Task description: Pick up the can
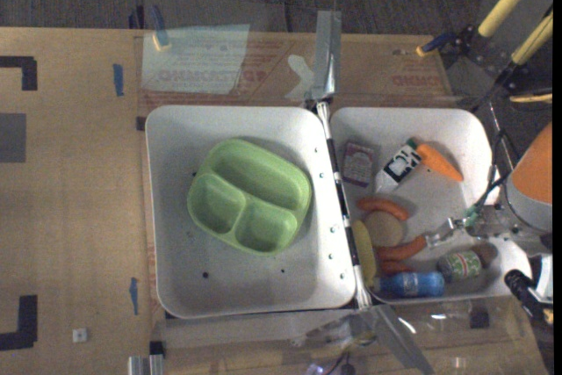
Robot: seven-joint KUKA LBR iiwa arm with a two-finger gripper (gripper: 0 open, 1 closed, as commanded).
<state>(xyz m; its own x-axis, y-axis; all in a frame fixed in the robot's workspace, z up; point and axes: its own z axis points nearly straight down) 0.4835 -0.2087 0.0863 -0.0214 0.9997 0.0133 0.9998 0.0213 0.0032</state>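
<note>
The can (463, 264), a short brown cylinder with a green and red label, lies on its side near the front right corner of the right bin (474, 126). My gripper (452, 228) hangs low over that bin, just behind and slightly left of the can. It reaches in from the right under the orange band of the arm (537, 176). Nothing shows between the gripper and the can, and the two look apart.
A blue bottle (413, 283) lies left of the can, by the front wall. A banana (363, 252), a brown round item (384, 229), sausages (383, 206), a carrot (437, 161) and a purple box (357, 162) share the right bin. The left bin (176, 277) holds a green divided plate (250, 196).
</note>
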